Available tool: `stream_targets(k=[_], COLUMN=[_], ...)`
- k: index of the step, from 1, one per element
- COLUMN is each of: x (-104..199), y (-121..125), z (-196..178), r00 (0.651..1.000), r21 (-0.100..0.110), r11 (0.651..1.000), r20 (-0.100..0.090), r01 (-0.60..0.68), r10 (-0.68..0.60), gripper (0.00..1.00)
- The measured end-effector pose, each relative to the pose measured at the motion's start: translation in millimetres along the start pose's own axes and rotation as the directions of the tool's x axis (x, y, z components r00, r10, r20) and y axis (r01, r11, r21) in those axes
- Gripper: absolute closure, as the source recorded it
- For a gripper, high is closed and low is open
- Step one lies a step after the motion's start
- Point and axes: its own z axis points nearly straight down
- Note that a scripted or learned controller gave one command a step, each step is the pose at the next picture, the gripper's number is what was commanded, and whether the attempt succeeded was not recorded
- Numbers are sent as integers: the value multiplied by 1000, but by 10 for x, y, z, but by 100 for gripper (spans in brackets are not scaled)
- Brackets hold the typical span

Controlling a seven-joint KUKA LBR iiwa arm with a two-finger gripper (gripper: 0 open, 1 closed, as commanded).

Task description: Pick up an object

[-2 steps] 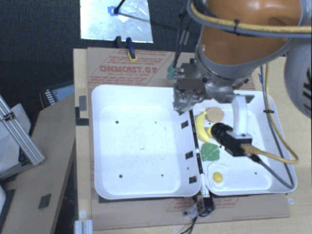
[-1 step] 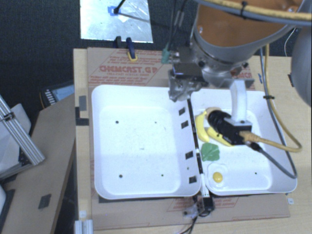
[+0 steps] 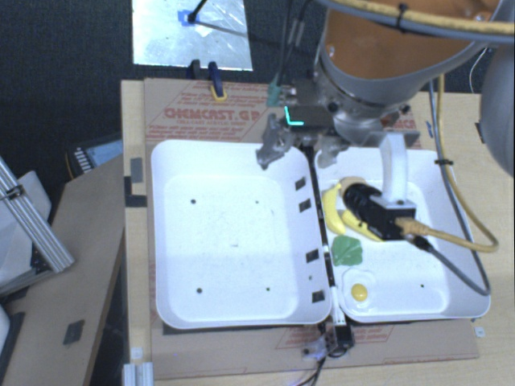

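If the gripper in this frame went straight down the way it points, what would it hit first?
Probably the divider where the two bins meet, or the left bin's floor right beside it. The gripper hangs over the bins' far edge there; depth is unclear from this slanted view.

Smooth white plastic bins (image 3: 217,248) rest on matt cardboard (image 3: 201,115).

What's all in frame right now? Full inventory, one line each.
bins: 2, white, side by side on the bench
banana: 1, yellow, right bin, near the divider
leaf-shaped piece: 1, green, right bin, below the banana
fried egg toy: 1, white with yellow yolk, right bin, front corner
cardboard sheet: 1, tan with red print, under the bins
foil sheet: 1, silver, behind the bench
clamps: 2, one black and one blue with yellow, back edge of the cardboard
arm: 1, grey with orange band, above the right bin
pincer: 1, grey, over the bins' back edge
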Motion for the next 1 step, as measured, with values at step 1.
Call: stream_targets(k=[1], x=[0], y=[0], z=[0], r00=[1000], r21=[0], r11=[1000], r20=[0], r01=[0], r10=[0], gripper=[0])
